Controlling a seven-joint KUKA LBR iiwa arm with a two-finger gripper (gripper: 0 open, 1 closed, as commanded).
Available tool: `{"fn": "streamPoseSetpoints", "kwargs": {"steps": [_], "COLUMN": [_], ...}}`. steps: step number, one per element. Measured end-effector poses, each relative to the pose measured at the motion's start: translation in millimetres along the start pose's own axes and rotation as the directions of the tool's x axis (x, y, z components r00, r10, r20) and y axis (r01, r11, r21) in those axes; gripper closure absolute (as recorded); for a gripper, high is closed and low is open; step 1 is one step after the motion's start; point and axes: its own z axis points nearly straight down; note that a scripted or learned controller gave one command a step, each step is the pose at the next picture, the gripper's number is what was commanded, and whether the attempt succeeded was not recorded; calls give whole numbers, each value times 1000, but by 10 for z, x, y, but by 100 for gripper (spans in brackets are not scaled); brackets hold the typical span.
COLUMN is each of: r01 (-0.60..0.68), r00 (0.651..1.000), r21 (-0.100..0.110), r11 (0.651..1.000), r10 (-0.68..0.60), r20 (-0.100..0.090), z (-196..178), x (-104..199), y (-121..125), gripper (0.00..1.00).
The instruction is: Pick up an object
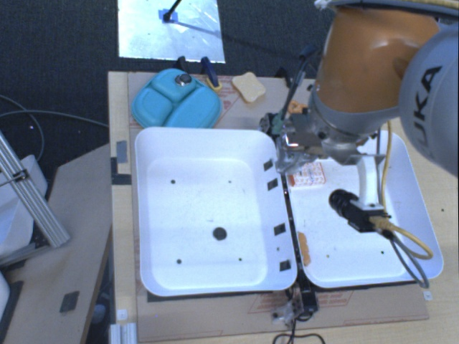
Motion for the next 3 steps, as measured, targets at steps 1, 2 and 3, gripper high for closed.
{"fn": "streamPoseSetpoints", "kwargs": {"steps": [1, 2, 3], "r01": [-4, -15, -2], "r00": [1000, 1000, 1000], "r21": [-7, -5, -12], "r11": [1000, 1000, 1000], "r10": [4, 15, 2], "r20": [-1, 2, -1], "z": [-73, 444, 15], "x": [-64, -767, -395], "y": [-297, -291, -260], "gripper": [100, 100, 100]}}
